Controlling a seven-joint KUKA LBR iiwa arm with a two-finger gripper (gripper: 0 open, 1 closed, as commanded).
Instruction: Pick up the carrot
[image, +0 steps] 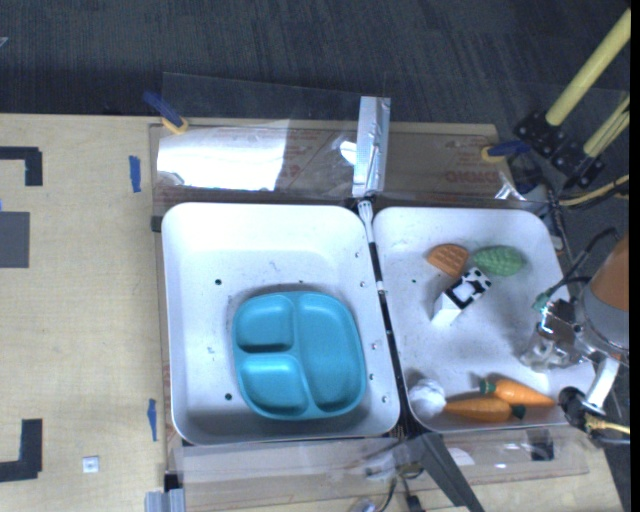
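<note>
A single overhead view looks down at a slant on a pale wooden bench (80, 330) carrying two shallow white bins side by side.

The left bin (190, 250) holds a blue divided plate (298, 352) with three compartments, lying flat near the bin's middle.

The right bin (480, 340) holds several small things. Near its far edge lie an orange bread-like piece (448, 259) and a green leaf-shaped piece (498, 260), just beside each other. Below them sits a small black-and-white block (462, 292), its shape hard to make out. Along the near wall lies the carrot (517, 391), orange with a green tip, tilted slightly. Touching it on the near side is a longer orange piece (478, 407), and at that one's left end is a small white rounded lump (427, 397), too blurred to identify.

The arm (612, 290) enters at the right edge and is cut off by the frame. Its claw (552, 338) hangs over the right side of the right bin, near the carrot's right end but apart from it. The claw is a blur of metal and cables; whether it is open or closed cannot be told, and nothing is seen gripped.

Behind the bins, a clear plastic sheet (260, 150) reflects light, hiding what lies beneath.
</note>
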